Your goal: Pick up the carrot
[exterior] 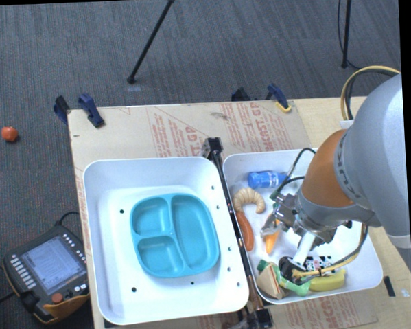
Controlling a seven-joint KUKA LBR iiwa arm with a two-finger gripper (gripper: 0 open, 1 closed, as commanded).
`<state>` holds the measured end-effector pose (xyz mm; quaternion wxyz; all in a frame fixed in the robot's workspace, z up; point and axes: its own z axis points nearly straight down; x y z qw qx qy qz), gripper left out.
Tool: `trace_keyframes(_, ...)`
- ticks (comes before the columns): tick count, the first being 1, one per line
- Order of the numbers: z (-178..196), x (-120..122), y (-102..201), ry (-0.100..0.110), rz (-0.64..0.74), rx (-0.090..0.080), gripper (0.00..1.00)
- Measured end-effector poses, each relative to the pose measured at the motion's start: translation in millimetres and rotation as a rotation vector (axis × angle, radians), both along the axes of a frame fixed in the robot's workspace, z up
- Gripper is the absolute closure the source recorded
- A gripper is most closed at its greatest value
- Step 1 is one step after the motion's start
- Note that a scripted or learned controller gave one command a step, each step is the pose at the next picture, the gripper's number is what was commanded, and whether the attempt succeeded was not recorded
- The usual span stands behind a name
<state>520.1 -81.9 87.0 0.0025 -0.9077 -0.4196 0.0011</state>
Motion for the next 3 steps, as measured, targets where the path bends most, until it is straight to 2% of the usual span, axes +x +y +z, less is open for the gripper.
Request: trace_keyframes(3,0.0,0.0,0.0,0.000,0.000,0.000,0.00)
